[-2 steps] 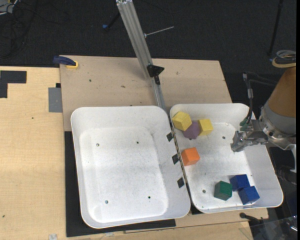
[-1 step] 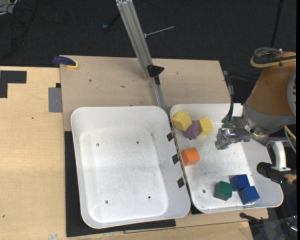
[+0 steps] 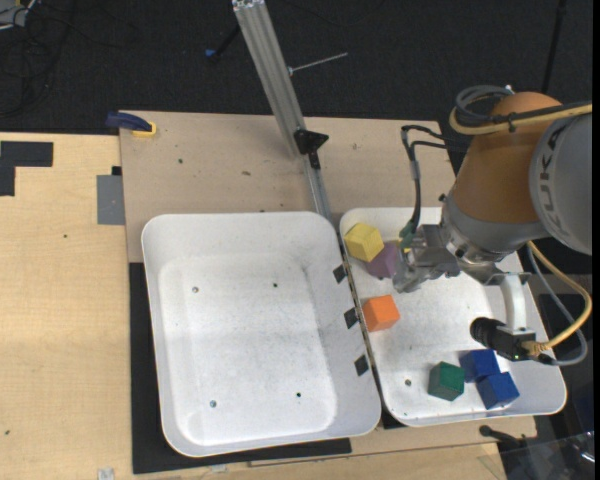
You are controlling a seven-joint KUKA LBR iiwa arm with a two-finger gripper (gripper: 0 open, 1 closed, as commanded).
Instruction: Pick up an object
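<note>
The right bin holds several blocks. A yellow block lies at its far left, with a purple block right beside it. An orange block sits by the divider, a green block near the front, and two blue blocks at the front right. My gripper hangs low over the bin, just right of the purple block and close against it. The wrist hides its fingertips.
The left bin lies beside the right one, split off by a divider with black clips. A slanted aluminium bar rises behind the bins. Cables loop at the right of the arm.
</note>
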